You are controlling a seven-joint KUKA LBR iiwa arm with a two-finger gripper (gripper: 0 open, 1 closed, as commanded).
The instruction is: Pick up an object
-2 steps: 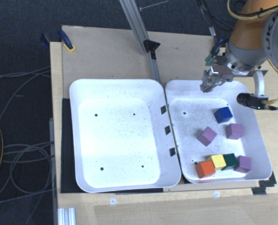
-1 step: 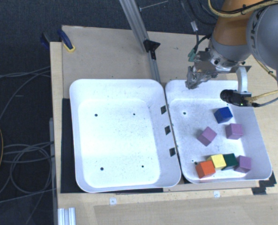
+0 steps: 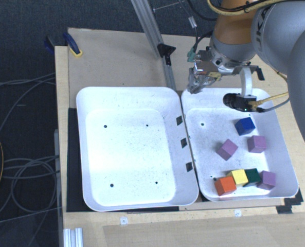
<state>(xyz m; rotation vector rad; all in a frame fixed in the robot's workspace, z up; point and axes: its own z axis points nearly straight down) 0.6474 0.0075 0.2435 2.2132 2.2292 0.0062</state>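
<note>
My gripper (image 3: 196, 84) hangs over the far left corner of the right bin (image 3: 203, 138), well above the blocks. Nothing shows between its fingers. Inside that bin lie a blue block (image 3: 244, 125), a purple block (image 3: 227, 149) and another purple block (image 3: 256, 144). Along the bin's near edge sit an orange block (image 3: 225, 185), a yellow block (image 3: 239, 177), a green block (image 3: 252, 176) and a third purple block (image 3: 268, 179).
The left bin (image 3: 126, 148) lies beside the right one, divided by a rim with black clips. A slanted metal pole (image 3: 149, 24) rises behind the bins. A black sensor on a cable (image 3: 239, 102) hangs over the right bin's far edge.
</note>
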